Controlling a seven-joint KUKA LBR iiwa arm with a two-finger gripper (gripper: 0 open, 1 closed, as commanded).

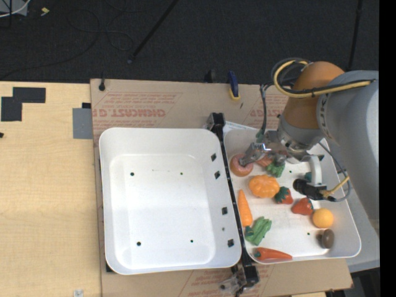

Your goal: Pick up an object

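Gripper point(267, 158) low at the right bin's point(346, 250) far end, finger spread impossible to judge, beside the pink round piece point(240, 164) and orange pepper point(264, 186), left bin point(111, 197) alongside

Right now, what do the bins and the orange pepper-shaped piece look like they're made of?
Bins: likely moulded plastic; smooth white, rounded corners, faint sheen. Orange pepper-shaped piece: probably plastic or rubber toy food; uniform saturated colour, soft highlights. Neither is certain from this view.
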